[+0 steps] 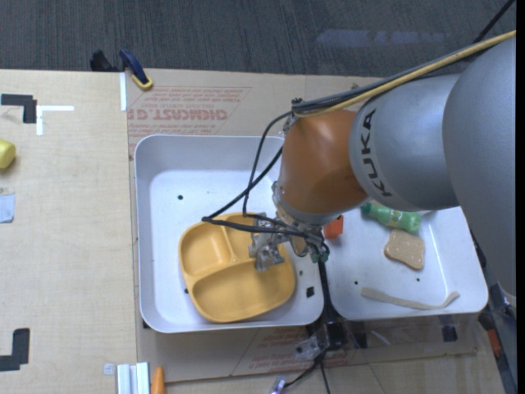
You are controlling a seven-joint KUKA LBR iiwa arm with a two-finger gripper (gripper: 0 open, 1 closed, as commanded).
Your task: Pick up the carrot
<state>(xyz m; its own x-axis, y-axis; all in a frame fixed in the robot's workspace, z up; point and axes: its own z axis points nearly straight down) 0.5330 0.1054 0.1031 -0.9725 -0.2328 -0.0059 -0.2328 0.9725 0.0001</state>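
A small orange-red piece, probably the carrot point(333, 229), peeks out in the right bin point(459, 286) near its left wall, mostly hidden under the arm's orange band. My gripper point(267, 254) hangs to the left of it, over the yellow divided plate point(215, 279) in the left bin point(160, 220). It sits just above the plate's ridge. Nothing is visibly held in it.
The right bin also holds a green item point(394, 217), a tan bread slice point(406, 249) and a pale thin strip point(410, 300). The big grey arm covers the bin's upper part. Black cables trail across the plate. A yellow object point(5, 154) lies far left on the bench.
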